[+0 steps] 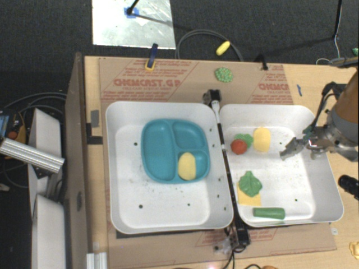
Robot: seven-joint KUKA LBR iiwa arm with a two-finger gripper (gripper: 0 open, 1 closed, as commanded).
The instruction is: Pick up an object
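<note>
Surface [168, 74]: cardboard-covered, bearing two white bins.
Left bin [126, 200]: holds a teal divided plate [162, 150] with a yellow lemon-like piece [187, 166] in its lower right compartment.
Right bin [314, 195]: yellow piece [261, 139], red tomato [239, 146] with green leaves, leafy green [250, 182] on a yellow slice, green pod [268, 212] near the front wall.
End effector [293, 148]: over the right bin's right side, fingers apart, gripping nothing, well apart from the yellow piece.

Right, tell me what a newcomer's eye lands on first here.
The teal divided plate in the left bin, with a yellow piece in its lower right compartment. Then the toy foods in the right bin: a red tomato and a green leaf, with the gripper above that bin's right side.
</note>
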